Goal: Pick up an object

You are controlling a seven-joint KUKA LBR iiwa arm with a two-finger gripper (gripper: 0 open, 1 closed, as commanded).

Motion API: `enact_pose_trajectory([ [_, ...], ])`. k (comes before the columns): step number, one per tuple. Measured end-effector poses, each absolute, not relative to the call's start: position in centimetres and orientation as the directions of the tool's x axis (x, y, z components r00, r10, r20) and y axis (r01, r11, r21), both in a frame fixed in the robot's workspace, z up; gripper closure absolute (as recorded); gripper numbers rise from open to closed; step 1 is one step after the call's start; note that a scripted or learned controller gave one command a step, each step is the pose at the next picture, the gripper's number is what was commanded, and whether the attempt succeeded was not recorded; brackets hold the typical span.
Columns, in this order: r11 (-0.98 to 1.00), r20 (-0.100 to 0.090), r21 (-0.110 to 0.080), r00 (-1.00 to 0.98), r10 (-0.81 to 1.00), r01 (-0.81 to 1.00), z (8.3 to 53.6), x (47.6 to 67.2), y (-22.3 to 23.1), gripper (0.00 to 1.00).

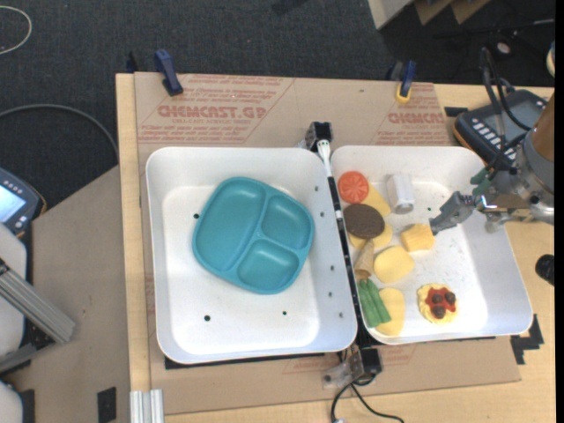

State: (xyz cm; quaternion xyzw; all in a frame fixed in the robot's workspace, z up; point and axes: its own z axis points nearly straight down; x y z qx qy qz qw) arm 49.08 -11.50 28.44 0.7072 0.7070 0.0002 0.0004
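Evidently lined up for a grab, the grey two-finger gripper [443, 218] hovers in the right white bin [493, 311], fingers slightly apart and holding nothing, just beside the yellow cheese-like block [417, 238] among toy foods crowding that bin's left edge.

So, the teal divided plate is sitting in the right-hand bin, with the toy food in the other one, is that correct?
Not quite: the camera view shows the teal divided plate in the left bin. The toy food does lie in the other one, the right bin.
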Motion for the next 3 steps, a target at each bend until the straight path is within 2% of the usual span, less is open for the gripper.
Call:
enact_pose_trajectory([
  [1,0.007,0.0,0.015,-0.007,1.0,1.0,39.1,48.1,-6.2,0.0],
  [2,0.014,0.005,0.019,-0.014,1.0,1.0,52.5,48.0,4.9,0.0],
  [3,0.001,0.0,0.006,-0.001,1.0,1.0,52.8,48.0,4.3,1.0],
])
